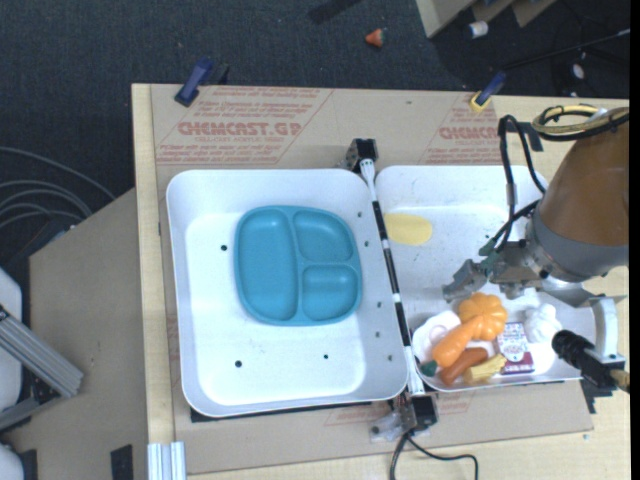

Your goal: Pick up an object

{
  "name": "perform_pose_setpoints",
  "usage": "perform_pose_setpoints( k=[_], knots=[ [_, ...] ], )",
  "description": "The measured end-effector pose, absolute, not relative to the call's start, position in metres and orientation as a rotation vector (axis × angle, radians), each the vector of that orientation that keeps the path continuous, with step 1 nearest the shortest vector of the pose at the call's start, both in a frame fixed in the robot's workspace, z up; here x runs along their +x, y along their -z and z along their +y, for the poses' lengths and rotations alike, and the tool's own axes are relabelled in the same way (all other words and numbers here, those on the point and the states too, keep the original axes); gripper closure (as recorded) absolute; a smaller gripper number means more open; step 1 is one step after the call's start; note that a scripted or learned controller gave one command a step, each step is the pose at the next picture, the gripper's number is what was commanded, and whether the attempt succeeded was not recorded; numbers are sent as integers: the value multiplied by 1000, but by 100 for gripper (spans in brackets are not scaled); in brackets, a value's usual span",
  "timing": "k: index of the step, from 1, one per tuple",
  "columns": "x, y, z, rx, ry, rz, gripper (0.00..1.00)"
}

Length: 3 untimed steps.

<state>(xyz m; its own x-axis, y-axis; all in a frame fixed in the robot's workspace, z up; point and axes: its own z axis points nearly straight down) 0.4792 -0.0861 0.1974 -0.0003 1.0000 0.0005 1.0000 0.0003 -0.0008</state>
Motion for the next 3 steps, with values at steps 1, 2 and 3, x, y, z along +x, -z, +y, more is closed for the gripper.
perform_pose_setpoints(
  k=[1,2,3],
  knots=[
    [501,-84,-115,-2222,0,-2221,0],
    [502,-94,-115,-2224,0,-2220,100],
    [524,-184,-52,-2220,0,-2221,100]
  ],
)
